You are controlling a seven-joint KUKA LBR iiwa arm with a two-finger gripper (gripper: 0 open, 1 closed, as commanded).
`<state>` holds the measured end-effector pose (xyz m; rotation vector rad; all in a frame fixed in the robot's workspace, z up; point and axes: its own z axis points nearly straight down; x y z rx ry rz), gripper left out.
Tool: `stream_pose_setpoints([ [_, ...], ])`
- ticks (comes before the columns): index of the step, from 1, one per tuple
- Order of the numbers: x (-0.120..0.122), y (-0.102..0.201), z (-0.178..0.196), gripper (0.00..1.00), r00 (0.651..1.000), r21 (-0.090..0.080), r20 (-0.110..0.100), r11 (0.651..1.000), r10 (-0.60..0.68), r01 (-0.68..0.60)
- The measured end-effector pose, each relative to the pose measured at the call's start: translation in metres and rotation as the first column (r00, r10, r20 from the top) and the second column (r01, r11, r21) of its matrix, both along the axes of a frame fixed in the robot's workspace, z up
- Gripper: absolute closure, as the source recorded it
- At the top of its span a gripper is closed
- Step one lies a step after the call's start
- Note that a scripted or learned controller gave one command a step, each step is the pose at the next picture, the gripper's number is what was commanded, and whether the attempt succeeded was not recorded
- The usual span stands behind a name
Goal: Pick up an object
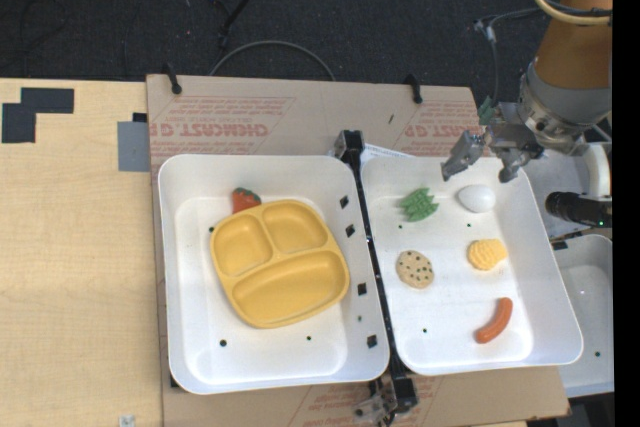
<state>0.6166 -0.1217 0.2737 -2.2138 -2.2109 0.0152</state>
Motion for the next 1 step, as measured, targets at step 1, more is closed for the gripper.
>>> stream_pose_setpoints([
  [1,0.0018,0.0000,0.0075,0.00,1.000,-0.002,0.012,1.000,0.002,-0.002],
])
